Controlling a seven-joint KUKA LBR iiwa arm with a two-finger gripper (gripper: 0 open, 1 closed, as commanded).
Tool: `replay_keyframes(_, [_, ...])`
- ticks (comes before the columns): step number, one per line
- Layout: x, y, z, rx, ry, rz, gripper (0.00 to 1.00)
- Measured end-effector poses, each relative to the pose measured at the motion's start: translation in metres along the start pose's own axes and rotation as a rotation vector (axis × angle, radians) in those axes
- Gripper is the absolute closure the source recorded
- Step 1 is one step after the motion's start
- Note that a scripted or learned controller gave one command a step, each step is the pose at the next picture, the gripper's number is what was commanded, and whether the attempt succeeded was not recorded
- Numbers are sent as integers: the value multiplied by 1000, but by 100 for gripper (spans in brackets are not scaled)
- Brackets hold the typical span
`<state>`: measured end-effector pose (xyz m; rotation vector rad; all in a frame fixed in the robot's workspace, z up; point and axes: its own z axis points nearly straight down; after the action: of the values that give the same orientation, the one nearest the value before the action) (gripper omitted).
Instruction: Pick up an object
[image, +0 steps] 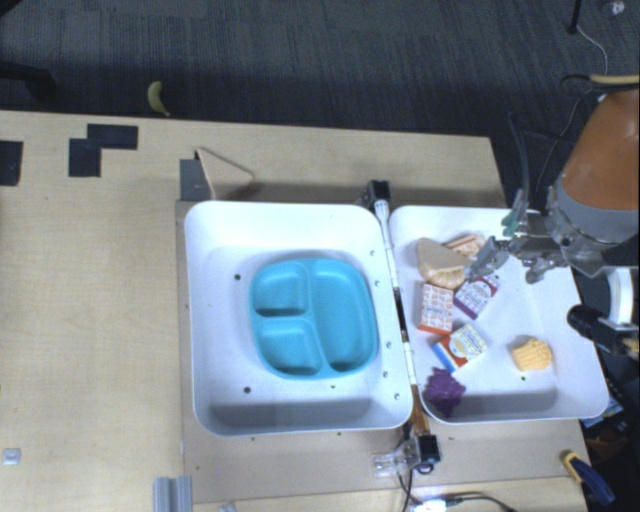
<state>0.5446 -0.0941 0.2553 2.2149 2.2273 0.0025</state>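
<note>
The right bin (560, 300) holds a loose pile of small things. A tan lump (438, 262) lies at its back left with an orange-striped piece (463, 243) behind it. A red-and-white checked packet (436, 307) and a purple-and-white packet (475, 296) lie just in front. Nearer the front are a white-and-yellow item (467, 342), a blue-and-orange stick (445, 353), a yellow block (532, 354) and a purple lump (443, 390). My gripper (488, 262) hangs low over the pile, between the tan lump and the purple-and-white packet. Nothing shows as lifted.
The left bin (215, 300) holds a blue divided tray (312, 315). A ridge (392, 290) separates the two bins. The arm's orange band (605, 150) and grey wrist (575, 235) overhang the right bin's back right corner. Black cables (600, 330) run along its right edge.
</note>
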Motion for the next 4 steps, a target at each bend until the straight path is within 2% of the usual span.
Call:
replay_keyframes(1, [-18, -6, 108, 3, 0, 4, 0])
replay_keyframes(2, [11, -36, 168, -7, -1, 5, 0])
replay_keyframes(3, [12, -34, 157, -11, -1, 3, 100])
replay_keyframes(4, [86, 16, 70, -3, 1, 0, 100])
